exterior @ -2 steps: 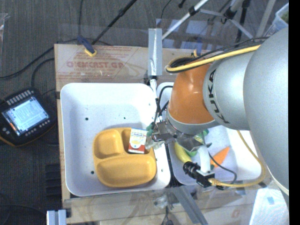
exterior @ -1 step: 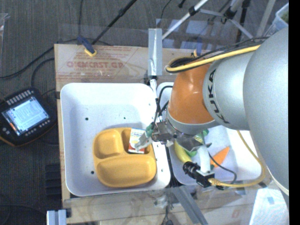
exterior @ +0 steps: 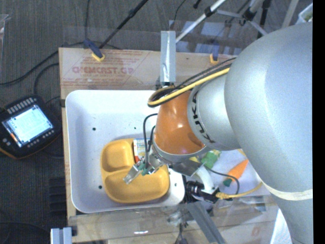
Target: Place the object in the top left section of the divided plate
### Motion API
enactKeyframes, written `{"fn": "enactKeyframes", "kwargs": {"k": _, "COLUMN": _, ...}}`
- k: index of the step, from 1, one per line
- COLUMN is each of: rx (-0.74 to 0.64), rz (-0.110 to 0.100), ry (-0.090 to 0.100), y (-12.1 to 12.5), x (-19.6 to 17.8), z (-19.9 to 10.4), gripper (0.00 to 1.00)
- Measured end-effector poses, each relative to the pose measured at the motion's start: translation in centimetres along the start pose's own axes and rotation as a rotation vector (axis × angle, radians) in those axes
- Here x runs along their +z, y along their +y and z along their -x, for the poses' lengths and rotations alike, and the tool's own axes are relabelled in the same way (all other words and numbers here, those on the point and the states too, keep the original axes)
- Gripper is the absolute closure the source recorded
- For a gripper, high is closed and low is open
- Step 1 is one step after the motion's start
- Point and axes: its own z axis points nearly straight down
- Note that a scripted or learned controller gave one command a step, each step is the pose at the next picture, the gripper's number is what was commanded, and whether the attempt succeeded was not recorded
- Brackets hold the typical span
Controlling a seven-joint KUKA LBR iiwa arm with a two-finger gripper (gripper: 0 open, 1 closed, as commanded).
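A yellow divided plate point(exterior: 115, 159) lies in the left white bin point(exterior: 86, 121), towards its front right. My gripper point(exterior: 136, 172) hangs low over the plate's middle, near the ridge between the sections, and the orange wrist band point(exterior: 175, 126) sits just above it. A small pale item with red and yellow print point(exterior: 137, 147) lies at the plate's upper right part, half hidden under the wrist. A bit of green point(exterior: 145, 171) shows at the gripper's tip; what it is I cannot make out.
The arm's big grey body point(exterior: 264, 100) covers most of the right bin. There a green item point(exterior: 210, 158), an orange carrot-like piece point(exterior: 237, 168) and a small yellow-green thing point(exterior: 227, 183) peek out below it. A handheld screen point(exterior: 28, 125) lies on the floor at left.
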Motion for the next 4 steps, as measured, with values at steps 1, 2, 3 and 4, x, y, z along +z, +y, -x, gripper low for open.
{"fn": "enactKeyframes", "kwargs": {"k": 1, "rx": 0.009, "rz": -0.005, "ry": -0.004, "y": -0.2, "x": -1.2, "z": 0.8, "gripper": 1.0}}
{"fn": "enactKeyframes", "kwargs": {"k": 2, "rx": -0.025, "rz": -0.01, "ry": -0.001, "y": 0.6, "x": -17.9, "z": -1.3, "gripper": 1.0}}
{"fn": "enactKeyframes", "kwargs": {"k": 3, "rx": 0.009, "rz": -0.012, "ry": 0.001, "y": -2.5, "x": -12.5, "z": 3.0, "gripper": 1.0}}
{"fn": "enactKeyframes", "kwargs": {"k": 4, "rx": -0.084, "rz": -0.008, "ry": -0.001, "y": -2.4, "x": -28.0, "z": 3.3, "gripper": 1.0}}
